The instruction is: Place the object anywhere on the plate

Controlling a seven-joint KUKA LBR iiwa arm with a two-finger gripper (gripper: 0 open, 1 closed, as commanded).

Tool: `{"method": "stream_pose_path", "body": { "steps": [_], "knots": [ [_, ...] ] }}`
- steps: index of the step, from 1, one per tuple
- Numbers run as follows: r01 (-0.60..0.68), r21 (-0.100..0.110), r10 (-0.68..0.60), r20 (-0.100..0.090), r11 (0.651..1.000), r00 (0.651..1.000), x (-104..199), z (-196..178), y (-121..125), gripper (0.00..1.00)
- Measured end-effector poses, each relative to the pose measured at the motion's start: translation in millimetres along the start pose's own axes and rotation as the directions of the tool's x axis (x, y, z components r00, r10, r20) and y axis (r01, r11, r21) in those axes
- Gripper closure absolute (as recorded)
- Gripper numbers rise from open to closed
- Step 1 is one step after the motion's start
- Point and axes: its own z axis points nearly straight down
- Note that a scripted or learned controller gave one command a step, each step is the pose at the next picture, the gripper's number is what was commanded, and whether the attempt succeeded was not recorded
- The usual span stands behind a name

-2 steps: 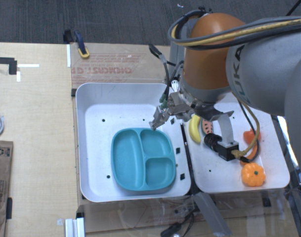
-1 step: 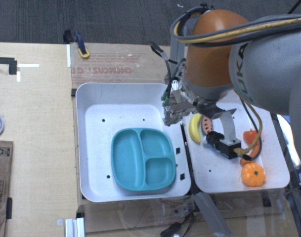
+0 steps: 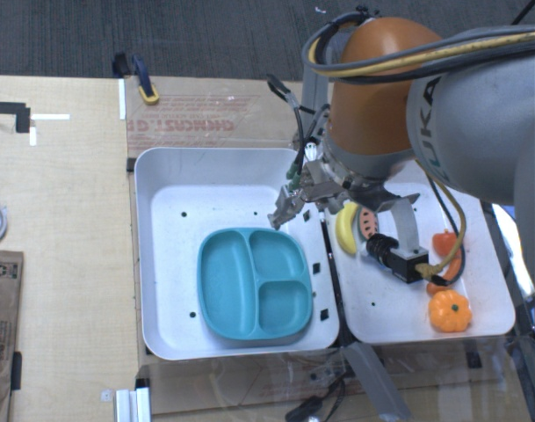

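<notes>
The gripper (image 3: pixel 289 207) hangs just past the far right corner of the blue plate (image 3: pixel 254 281) in the left bin (image 3: pixel 153 236); whether it holds anything I cannot tell. The toy food lies in the right bin (image 3: pixel 372 310). Any release should come over the plate's middle. The arm (image 3: pixel 399 95) leans in from the right.

A teal plate (image 3: pixel 254 283) with three compartments lies flat in the left white bin (image 3: pixel 162 236), toward its front right part, one long compartment along its left side and two smaller ones on its right. In the right bin (image 3: pixel 381 315) lie the toy foods: a yellow banana (image 3: pixel 345 228) and a watermelon slice (image 3: pixel 365 224) touching each other near the bin's left wall, a small orange pumpkin (image 3: pixel 449 310) by the front right corner, and an orange carrot (image 3: pixel 446 246) behind it.
</notes>
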Motion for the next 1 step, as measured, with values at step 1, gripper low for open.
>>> {"method": "stream_pose_path", "body": {
  "steps": [1],
  "knots": [
    [-0.001,0.002,0.001,0.002,1.000,1.000,-1.8,-7.9,0.2,1.00]
  ]
}}
